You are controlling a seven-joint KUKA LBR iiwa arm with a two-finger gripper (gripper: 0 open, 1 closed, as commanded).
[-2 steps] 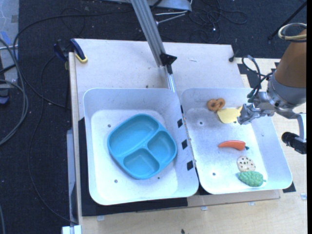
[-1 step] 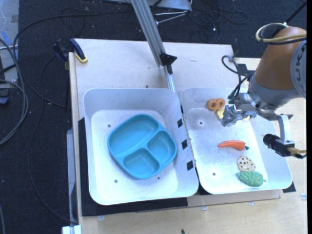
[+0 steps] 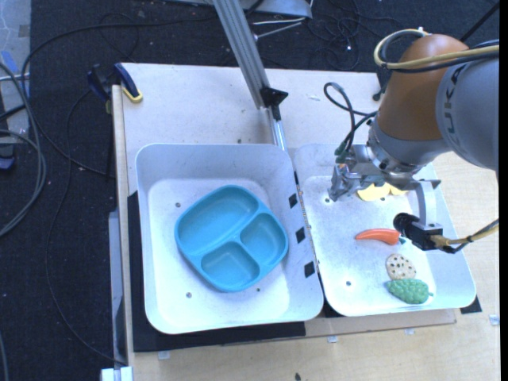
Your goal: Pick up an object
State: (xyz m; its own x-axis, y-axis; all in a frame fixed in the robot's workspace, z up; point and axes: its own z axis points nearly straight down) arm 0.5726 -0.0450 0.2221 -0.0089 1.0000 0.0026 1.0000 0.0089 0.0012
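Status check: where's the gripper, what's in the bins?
Gripper low in right bin, near yellow item. Carrot, cookie, green piece lying loose. Blue tray in left bin.

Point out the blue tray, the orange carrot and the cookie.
blue tray [image 3: 230, 247]: camera view, on the divider ridge between its compartments.
orange carrot [image 3: 376, 234]: camera view, on the middle of its body.
cookie [image 3: 400, 267]: camera view, on the centre of its speckled top.

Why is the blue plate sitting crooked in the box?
The blue plate lies turned at a slant in the left bin, not lined up with its sides. It isn't broken or spilled. The toy food in the right bin looks fine.
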